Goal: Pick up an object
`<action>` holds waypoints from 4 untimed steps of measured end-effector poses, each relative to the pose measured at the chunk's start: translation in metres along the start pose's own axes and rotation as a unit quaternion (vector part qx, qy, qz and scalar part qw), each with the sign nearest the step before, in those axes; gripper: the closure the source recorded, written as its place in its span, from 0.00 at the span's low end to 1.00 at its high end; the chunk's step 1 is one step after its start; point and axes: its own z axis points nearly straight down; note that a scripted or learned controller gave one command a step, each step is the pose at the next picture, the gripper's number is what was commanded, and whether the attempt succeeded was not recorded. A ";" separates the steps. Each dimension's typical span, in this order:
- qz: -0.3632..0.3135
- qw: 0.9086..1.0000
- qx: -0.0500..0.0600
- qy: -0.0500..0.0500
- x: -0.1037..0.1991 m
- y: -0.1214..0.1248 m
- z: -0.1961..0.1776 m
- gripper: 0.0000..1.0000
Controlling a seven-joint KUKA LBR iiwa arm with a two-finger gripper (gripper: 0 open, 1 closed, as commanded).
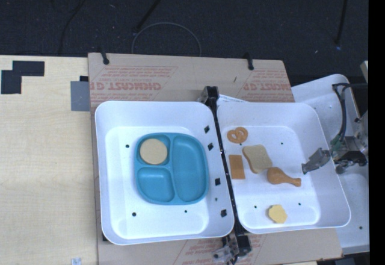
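Gripper is hovering at frame right over right bin, nearing drumstick; jaw state: cannot tell.

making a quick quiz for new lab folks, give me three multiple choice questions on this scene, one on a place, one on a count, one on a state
1. Where does the round cracker lie?
A. in the blue tray's upper left compartment
B. in the right bin
C. on the cardboard

2. How many food pieces lie in the right bin?
A. two
B. five
C. eight

3. What state is the pincer in?
A. clamped on the pretzel
B. carrying the blue tray
C. at the right bin's right edge, apart from the food

Answers: 1 A, the cracker sits in the divided blue tray. 2 B, pretzel, toast, wafer, drumstick, yellow piece. 3 C, a gap separates it from the drumstick.
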 end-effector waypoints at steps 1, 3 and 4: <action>-0.002 1.000 -0.006 -0.002 0.000 0.003 -0.006 0.00; -0.001 1.000 -0.004 0.000 0.005 0.011 0.087 0.00; -0.001 1.000 -0.003 0.000 0.007 0.010 0.141 0.00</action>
